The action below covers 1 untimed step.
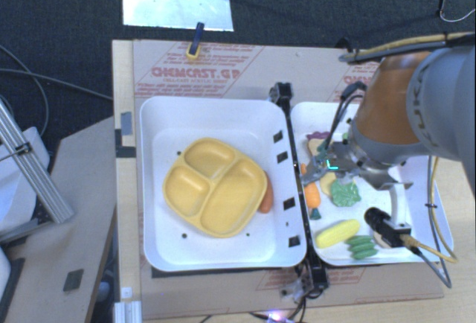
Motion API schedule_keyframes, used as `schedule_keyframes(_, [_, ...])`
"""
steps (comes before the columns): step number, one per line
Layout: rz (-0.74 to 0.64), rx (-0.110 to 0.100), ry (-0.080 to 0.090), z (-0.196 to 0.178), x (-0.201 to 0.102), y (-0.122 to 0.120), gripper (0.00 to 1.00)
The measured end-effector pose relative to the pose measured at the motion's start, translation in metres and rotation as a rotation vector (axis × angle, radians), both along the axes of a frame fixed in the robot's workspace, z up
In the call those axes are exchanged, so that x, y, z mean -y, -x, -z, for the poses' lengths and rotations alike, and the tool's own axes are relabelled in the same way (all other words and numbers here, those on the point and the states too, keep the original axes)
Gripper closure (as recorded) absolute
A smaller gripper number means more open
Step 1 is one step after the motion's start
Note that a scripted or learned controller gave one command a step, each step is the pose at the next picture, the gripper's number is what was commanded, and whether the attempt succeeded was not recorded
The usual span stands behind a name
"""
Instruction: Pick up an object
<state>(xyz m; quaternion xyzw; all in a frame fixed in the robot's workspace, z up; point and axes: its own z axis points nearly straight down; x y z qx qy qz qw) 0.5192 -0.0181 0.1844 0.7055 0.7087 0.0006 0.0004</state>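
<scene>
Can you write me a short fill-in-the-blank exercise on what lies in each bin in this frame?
1. The yellow divided plate lies in the ____ bin.
2. The plate has ____ compartments.
3. The broccoli in the right bin is ____ in colour.
4. The arm reaches over the ____ bin.

Missing words: left; three; green; right

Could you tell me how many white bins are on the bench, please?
2. The left bin holds a yellow divided plate. The right bin lies under the arm, with toy foods in it; some of these may be hidden beneath the arm.
</scene>
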Motion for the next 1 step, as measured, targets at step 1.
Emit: schedule_keyframes(1, [0.01, -0.004, 0.003, 0.0496, 0.0696, 0.0015, 0.0])
